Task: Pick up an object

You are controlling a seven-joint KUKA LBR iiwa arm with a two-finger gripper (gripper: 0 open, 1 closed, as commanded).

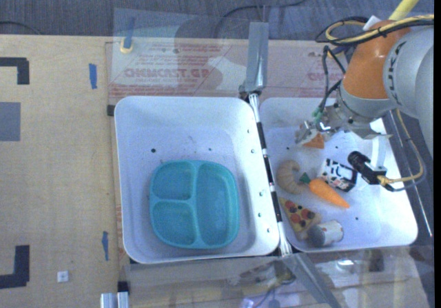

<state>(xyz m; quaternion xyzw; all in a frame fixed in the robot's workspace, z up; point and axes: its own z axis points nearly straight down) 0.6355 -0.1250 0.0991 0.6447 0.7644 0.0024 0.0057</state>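
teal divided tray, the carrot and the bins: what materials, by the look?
Teal tray: likely moulded plastic, matte, uniform colour with soft rounded dividers.
Carrot: probably a plastic or rubber toy, even orange, smooth and slightly glossy.
Bins: look like thin white plastic or coated sheet, smooth, with small dark dots along the walls; which one is unclear.

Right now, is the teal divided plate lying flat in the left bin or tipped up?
Flat. The teal divided plate rests face up on the left bin's floor, all three compartments visible.
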